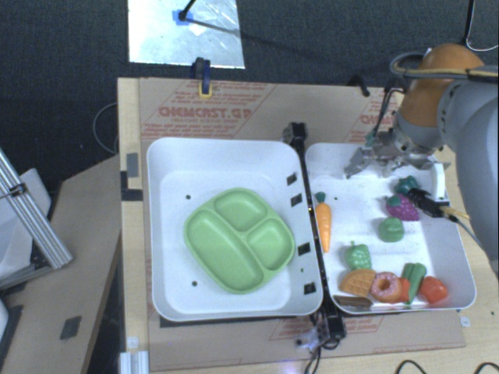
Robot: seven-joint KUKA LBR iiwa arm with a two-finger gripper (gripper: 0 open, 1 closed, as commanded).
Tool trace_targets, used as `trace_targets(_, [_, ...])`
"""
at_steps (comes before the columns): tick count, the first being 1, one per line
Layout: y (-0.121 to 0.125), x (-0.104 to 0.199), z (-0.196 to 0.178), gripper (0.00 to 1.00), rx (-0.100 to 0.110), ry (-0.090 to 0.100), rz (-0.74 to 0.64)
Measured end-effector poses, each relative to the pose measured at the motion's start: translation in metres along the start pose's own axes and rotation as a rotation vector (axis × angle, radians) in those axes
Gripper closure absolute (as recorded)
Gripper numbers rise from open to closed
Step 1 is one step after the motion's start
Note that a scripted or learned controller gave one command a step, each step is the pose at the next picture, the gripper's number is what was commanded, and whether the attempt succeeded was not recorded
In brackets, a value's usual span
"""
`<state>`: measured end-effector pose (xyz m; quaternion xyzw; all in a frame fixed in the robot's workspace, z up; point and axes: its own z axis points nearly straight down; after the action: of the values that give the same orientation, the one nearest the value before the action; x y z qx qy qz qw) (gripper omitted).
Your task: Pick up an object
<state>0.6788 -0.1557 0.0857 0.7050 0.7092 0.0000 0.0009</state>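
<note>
The right bin (461,265) holds several toy foods. An orange carrot (323,223) lies by its left wall. Purple grapes (402,206) and a teal piece (406,184) sit toward the far right, with a round green piece (391,228) just below them. Along the near edge are a green pepper (359,255), a waffle (358,282), a donut (385,286), a green pod (414,276) and a red tomato (434,290). My gripper (361,166) hangs over the bin's far end, above bare white floor, apart from all the toys. Nothing shows in its grasp.
The left bin (158,209) carries a green divided plate (238,240). A black divider with clips (306,209) runs between the bins. The grey arm (468,123) comes in over the right bin's far right corner. A clamp (203,76) stands at the bench's back edge.
</note>
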Motion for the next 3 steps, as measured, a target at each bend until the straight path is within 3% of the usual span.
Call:
trace_targets(1, [0.001, -0.001, -0.012, 1.00, -0.004, -0.002, -0.002])
trace_targets(3, [0.005, 0.009, -0.115, 1.00, -0.006, 0.000, -0.001])
